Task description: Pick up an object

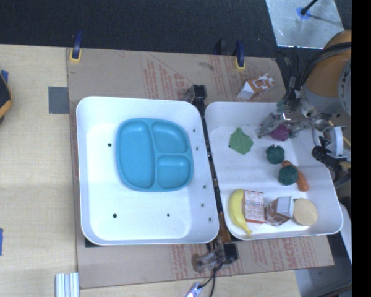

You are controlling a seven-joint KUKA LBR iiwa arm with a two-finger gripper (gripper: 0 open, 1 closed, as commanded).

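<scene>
My gripper (278, 125) is down in the far corner of the right bin (217, 166), with the orange-banded arm (326, 73) coming in from the right. A small purple object (281, 132) lies right under the gripper, partly hidden by it. Just left of it lies a flat green leaf-shaped piece (240, 141). Two dark green lumps (274, 154) (288, 175) sit nearer the front, the second touching an orange carrot (302, 180). Along the front wall lie a yellow banana (236, 211), a red-and-white packet (254, 206), a brown and grey item (279, 209) and a round tan bun (305, 212).
The left bin (99, 215) holds a blue divided plate (154, 154). A small orange-and-white carton (256, 87) lies on the cardboard behind the right bin. Clamps (76, 45) (239, 53) pin the cardboard's far edge.
</scene>
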